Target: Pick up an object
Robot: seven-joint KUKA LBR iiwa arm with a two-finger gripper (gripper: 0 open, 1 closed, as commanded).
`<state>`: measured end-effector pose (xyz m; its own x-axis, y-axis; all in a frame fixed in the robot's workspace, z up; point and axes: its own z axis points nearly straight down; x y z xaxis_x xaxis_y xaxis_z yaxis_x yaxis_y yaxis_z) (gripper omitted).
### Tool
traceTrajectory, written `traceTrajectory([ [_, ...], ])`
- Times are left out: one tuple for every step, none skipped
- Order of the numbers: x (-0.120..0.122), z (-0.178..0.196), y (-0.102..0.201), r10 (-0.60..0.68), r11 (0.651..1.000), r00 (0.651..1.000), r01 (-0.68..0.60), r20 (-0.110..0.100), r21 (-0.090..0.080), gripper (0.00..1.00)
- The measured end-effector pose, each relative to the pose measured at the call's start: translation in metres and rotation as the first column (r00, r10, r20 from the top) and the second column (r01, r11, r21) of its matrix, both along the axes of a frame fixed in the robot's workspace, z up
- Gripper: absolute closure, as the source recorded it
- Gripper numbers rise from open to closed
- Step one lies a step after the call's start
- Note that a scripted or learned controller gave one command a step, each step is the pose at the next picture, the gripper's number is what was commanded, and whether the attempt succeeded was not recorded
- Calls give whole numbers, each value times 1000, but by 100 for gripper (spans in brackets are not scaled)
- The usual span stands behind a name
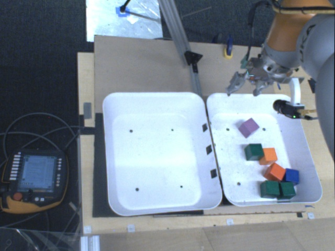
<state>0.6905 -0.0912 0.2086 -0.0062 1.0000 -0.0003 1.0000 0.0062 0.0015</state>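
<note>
From above and at a slant, the small purple plastic block (248, 126) lies flat in the right-hand shallow white bin (304, 156), turned so its corners point roughly to twelve, three, six and nine o'clock; it looks nearly square, so no long axis can be made out. It sits in the upper half of that bin, apart from the other pieces.

The grey arm with its orange band (293, 22) comes in from the two o'clock corner of the view and bends down toward the far rim of the right bin. Its two-finger gripper (244, 88) hangs over the bench just beyond that rim, at about eleven o'clock from the purple block and well apart from it. The two fingers are spread with a gap between them and nothing in that gap, though at this size the tips are somewhat blurred.

Below the purple block, toward five o'clock, a dark green cube (254, 151) touches a small orange cube (269, 155). Further down lie a larger orange block (276, 171), a blue cube (291, 176) just beside it, and two more green cubes (278, 190) side by side near the bin's near right corner.

The left-hand shallow white bin (118, 109) lies alongside, its right edge against the right bin. A yellow-framed handheld control pendant (34, 179) rests at nine o'clock on the dark floor.
</note>
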Motion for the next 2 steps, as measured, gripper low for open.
traceTrajectory([
  [0,0,0,-1,1000,1000,1,0,-1,0],
  [-2,-60,-7,-4,1000,1000,4,-5,-1,0],
])
